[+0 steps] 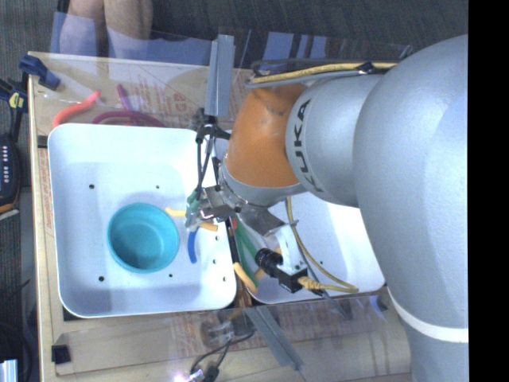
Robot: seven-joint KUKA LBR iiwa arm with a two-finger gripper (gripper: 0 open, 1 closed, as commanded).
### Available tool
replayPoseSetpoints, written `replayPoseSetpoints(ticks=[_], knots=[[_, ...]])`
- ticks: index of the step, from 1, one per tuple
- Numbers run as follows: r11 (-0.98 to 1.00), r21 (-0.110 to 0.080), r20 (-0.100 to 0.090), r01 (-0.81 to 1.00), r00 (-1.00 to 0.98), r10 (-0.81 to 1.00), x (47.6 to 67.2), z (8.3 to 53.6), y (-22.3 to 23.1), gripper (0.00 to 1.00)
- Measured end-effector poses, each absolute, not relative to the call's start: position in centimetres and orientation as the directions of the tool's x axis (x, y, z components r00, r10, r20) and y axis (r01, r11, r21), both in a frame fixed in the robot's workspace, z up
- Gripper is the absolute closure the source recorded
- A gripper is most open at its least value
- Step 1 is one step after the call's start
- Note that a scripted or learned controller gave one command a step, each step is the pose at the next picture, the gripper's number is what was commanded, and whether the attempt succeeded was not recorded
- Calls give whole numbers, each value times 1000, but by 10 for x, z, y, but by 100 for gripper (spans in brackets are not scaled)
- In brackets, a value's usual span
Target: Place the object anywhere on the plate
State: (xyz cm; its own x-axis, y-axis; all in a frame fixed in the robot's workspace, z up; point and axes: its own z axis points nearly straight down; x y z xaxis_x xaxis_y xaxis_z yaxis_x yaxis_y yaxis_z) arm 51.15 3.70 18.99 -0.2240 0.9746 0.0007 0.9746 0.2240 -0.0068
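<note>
My arm (374,157) fills the right half of the frame, grey with the orange band (266,146) near the centre, and it reaches leftward over the seam between the two white bins. My gripper (200,213) hangs just right of centre, low over the right-hand part of the left bin (79,153), close to that bin's right wall. I cannot tell how far my fingers stand apart, nor whether anything is caught between them; the wrist and its cables hide that. The turquoise plate (144,237), deep like a bowl, sits in the lower left part of the left bin, just left of my gripper. Small objects crowd around my fingertips: a yellow piece (176,212) beside the plate's upper right rim, a blue curved piece (192,247) just below it on the bin floor, and an orange bit (208,226) between them. The right bin (350,269) shows in part beneath my arm, lower right of centre.
</note>
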Motion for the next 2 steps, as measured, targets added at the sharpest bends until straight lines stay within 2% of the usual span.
replayPoseSetpoints(ticks=[1, 2], knots=[[256, -6, 0, 967, -256, 967, 503, 191, 79, 100], [255, -6, 0, 967, -255, 967, 503, 191, 79, 0]])
